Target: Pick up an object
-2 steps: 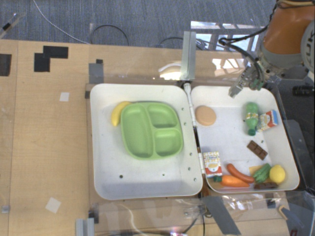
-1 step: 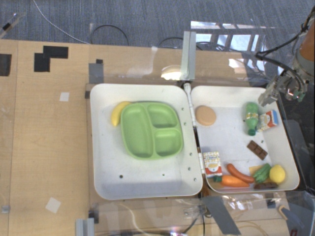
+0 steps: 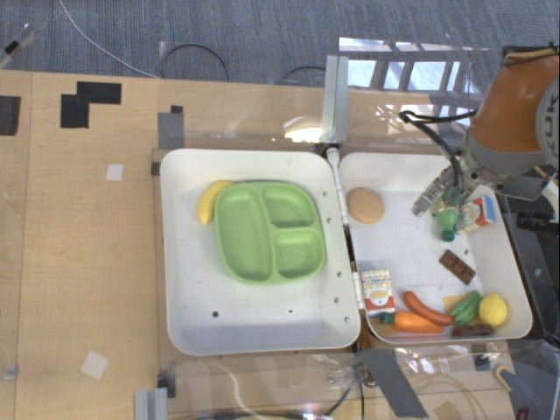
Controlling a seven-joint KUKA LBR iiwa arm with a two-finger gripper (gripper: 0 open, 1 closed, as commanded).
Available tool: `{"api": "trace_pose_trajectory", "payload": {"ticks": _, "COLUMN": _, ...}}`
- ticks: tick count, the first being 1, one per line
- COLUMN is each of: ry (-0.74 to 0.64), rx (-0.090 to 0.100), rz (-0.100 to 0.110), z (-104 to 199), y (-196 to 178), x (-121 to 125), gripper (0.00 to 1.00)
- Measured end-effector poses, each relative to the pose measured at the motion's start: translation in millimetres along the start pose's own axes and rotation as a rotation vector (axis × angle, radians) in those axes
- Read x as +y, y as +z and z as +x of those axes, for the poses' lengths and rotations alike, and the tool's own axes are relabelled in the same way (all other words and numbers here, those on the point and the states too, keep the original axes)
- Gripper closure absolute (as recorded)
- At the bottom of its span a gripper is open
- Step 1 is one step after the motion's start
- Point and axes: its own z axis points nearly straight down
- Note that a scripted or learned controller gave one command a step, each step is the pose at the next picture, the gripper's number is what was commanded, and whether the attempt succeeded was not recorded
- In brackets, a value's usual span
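Claw [image 3: 446,198] low over right bin [image 3: 411,256], near its far right corner; opening cannot be judged. Green object [image 3: 449,224] directly beneath, contact unclear. Claw partly hides it and a red-white item [image 3: 480,212].

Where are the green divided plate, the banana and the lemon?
green divided plate [image 3: 267,232]: camera view, ridge between its compartments.
banana [image 3: 208,201]: camera view, the yellow part showing beside the plate's left edge.
lemon [image 3: 493,309]: camera view, middle of the fruit.

Small green toy [image 3: 449,223], right bin, under end effector [image 3: 444,201]
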Motion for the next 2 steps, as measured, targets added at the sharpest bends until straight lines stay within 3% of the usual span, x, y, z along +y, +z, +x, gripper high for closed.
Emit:
{"api": "trace_pose_trajectory", "payload": {"ticks": 1, "ry": -0.083, "rx": -0.009, "rz": -0.008, "z": 6, "y": -60, "x": 68, "gripper": 1.00}}
{"api": "trace_pose_trajectory", "payload": {"ticks": 2, "ry": 0.069, "rx": -0.007, "rz": -0.006, "z": 38, "y": -120, "x": 106, "gripper": 1.00}}
